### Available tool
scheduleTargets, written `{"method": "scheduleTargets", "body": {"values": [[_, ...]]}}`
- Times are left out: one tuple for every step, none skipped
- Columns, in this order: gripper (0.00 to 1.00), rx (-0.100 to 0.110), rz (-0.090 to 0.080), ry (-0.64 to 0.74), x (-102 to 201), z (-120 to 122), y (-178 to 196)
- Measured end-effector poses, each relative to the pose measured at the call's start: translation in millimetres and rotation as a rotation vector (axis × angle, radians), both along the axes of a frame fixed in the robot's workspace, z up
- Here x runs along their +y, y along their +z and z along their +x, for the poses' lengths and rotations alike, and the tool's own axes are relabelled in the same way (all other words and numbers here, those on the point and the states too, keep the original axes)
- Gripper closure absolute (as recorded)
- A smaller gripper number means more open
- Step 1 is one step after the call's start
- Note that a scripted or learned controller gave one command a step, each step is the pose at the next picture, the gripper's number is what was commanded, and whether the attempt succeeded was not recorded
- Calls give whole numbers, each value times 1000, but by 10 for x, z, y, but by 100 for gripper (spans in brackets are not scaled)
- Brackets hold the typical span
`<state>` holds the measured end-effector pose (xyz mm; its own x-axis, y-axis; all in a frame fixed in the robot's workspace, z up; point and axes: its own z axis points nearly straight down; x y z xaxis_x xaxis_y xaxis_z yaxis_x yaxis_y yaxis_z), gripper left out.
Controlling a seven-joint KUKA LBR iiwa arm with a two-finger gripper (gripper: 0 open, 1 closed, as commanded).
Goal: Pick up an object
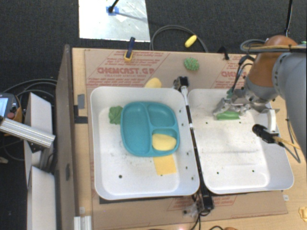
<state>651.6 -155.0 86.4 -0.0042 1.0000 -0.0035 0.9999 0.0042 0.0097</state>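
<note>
While the grey arm (283, 71) reaches in from the right, its jaws (231, 105) sit low over the far part of the right bin (249, 176), right at a flat green piece (226, 114); whether they are parted or grip it I cannot tell. On the cardboard-covered tabletop (124, 68), the left bin (103, 176) holds a teal sectioned plate (144, 128) bearing a smooth yellow lump (164, 141), beside a yellow square (165, 166) and a leafy green bit (115, 114).
</note>
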Motion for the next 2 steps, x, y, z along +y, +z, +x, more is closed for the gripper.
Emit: {"method": "scheduleTargets", "body": {"values": [[100,3,2,2,20,-19,103],[100,4,6,6,826,-741,1034]]}}
